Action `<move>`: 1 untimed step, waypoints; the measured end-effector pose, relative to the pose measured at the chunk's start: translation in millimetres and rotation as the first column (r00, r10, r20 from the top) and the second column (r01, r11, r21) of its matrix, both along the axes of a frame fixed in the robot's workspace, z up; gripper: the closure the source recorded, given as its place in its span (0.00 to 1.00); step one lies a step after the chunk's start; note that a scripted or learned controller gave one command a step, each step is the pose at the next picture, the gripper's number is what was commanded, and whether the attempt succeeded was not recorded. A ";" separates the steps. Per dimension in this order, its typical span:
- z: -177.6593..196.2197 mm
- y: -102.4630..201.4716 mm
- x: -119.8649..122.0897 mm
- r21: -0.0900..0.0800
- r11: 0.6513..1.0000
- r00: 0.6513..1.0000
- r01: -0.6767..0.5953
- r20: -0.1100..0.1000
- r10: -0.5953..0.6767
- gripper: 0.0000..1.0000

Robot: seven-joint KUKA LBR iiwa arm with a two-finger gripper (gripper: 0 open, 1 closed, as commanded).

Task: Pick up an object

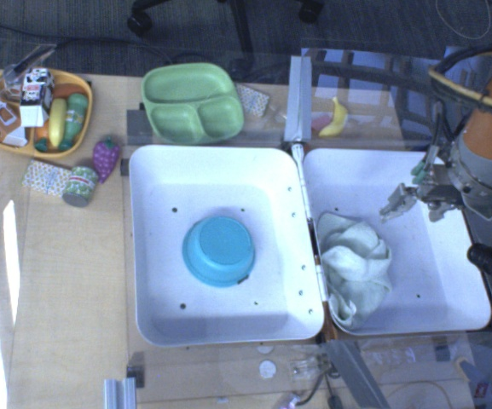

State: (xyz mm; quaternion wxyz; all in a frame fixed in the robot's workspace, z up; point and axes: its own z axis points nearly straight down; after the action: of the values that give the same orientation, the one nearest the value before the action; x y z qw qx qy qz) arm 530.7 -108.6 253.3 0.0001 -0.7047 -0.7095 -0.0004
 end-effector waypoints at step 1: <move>-162.5 12.6 -15.3 -0.005 0.981 0.981 -0.192 0.016 0.192 0.00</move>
State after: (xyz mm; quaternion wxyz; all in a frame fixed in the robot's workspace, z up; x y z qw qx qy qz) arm 515.4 -96.1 90.8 -0.0070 -0.6329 -0.7742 -0.0048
